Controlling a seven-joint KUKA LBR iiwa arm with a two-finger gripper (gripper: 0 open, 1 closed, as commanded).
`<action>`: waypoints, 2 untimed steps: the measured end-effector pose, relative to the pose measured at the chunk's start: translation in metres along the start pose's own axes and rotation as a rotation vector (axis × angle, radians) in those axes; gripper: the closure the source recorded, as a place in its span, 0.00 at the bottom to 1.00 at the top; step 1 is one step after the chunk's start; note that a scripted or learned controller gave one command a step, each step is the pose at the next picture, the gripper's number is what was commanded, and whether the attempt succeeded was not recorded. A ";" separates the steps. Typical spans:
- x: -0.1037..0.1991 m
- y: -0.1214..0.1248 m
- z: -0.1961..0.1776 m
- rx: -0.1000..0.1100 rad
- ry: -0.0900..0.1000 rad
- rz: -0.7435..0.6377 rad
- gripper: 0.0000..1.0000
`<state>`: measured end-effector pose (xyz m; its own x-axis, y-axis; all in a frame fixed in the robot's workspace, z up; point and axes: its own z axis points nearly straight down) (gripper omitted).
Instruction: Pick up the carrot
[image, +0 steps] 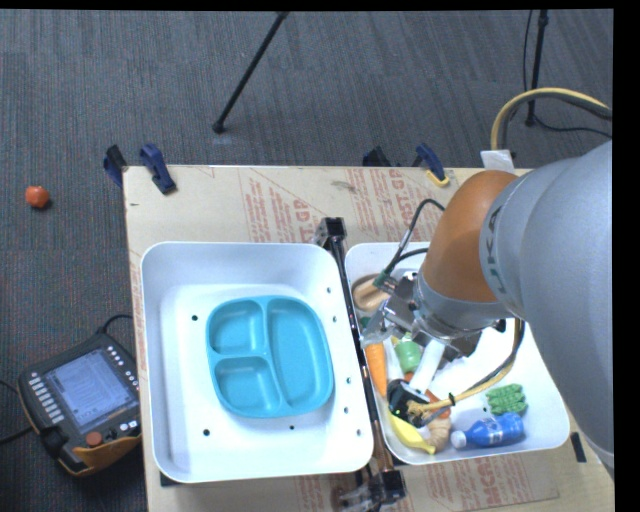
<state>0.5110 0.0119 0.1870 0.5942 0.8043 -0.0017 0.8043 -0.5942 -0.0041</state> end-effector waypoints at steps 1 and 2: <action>-0.001 -0.044 0.000 0.002 -0.001 0.278 0.00; 0.026 -0.037 0.000 0.001 0.000 0.486 0.00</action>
<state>0.4964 0.0549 0.1870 0.9012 0.4334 -0.0037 0.4334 -0.9012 -0.0035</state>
